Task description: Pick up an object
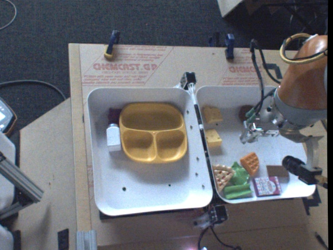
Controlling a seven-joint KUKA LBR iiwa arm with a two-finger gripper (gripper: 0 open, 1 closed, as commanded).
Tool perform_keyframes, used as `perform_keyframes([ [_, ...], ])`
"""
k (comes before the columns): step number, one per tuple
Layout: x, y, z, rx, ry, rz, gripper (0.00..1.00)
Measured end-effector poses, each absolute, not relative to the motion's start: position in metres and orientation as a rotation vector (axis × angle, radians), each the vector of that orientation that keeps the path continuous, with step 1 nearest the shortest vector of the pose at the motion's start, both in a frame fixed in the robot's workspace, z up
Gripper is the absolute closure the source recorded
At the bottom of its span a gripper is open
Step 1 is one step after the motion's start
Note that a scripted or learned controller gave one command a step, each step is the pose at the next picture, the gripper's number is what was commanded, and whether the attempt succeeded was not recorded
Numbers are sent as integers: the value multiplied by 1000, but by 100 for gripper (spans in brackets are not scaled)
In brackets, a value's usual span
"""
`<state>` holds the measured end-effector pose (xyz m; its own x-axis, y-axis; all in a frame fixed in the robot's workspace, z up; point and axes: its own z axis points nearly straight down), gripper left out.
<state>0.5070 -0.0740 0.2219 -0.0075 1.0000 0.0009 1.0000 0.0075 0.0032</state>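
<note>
On bench board [130, 66] red print "CHEMCAST"; gripper [253, 134] above right bin [296, 191], claw state unclear.

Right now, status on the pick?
Pincer hovers over right bin, nothing seen between its fingers. Waffle, cheese blocks lie loose. Yellow tray in left bin.

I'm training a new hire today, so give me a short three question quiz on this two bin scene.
1. True or false: the yellow divided tray lies in the left bin.
2. Which sits nearest the pincer: A white bottle, B orange waffle, C green piece?
3. Fill in: the pink packet lies in the ___ bin.

Key: 1 true. 2 B. 3 right.
</note>
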Motion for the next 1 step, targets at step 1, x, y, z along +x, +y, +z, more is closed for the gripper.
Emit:
perform_keyframes([
  [1,527,-22,214,2213,2228,5,100],
])
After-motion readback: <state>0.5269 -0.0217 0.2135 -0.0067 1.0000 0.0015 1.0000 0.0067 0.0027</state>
